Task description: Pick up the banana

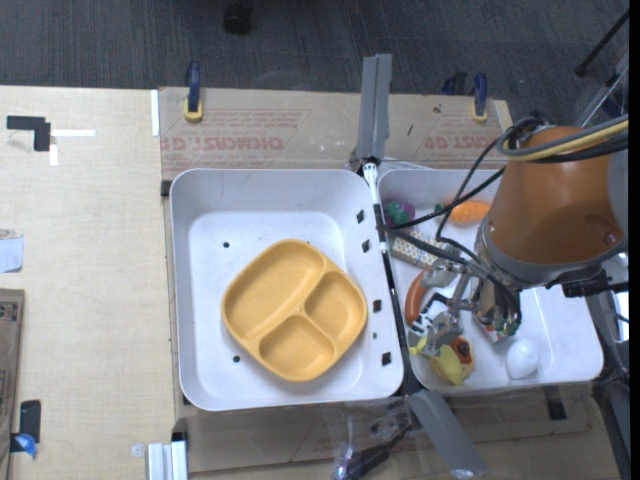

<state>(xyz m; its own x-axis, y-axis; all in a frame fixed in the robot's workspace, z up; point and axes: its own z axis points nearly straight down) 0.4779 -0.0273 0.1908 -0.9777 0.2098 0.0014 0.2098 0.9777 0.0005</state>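
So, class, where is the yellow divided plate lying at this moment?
The yellow divided plate lies in the left bin, at that bin's middle, across the divider from the gripper in the right bin.

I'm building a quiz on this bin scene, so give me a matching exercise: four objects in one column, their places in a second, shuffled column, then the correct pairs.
Objects:
1. yellow three-compartment plastic plate
2. small white egg-shaped ball
3. orange carrot-shaped toy
4. blue-handled clamp

Places:
A. far part of the right bin
B. cardboard's far edge, beyond the left bin
C. middle of the left bin
D. near right part of the right bin

Pairs: 1-C, 2-D, 3-A, 4-B
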